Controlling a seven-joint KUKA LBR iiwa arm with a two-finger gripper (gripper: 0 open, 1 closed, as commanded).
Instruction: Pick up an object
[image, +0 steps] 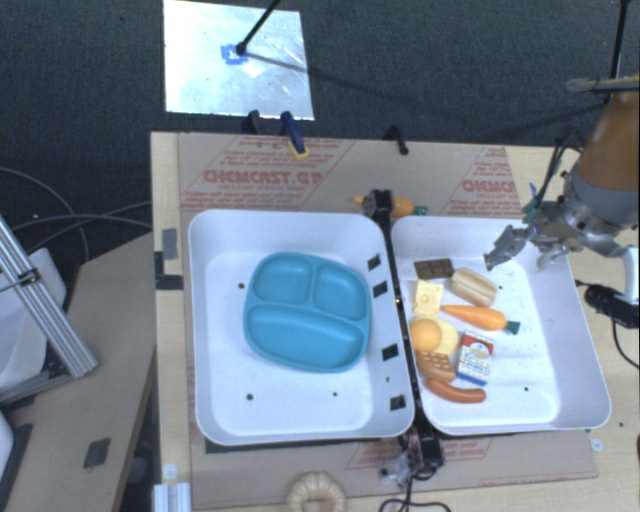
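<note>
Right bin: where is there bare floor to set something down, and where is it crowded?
Bare floor runs along the right bin's right side, right of the carrot and milk carton, below the end effector. The bin's left side, beside the divider, is crowded with toy food.

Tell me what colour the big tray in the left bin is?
The tray is light blue, best seen in the camera view.

2 white bins, 1 blue tray, approx. 8 toy food items
</note>
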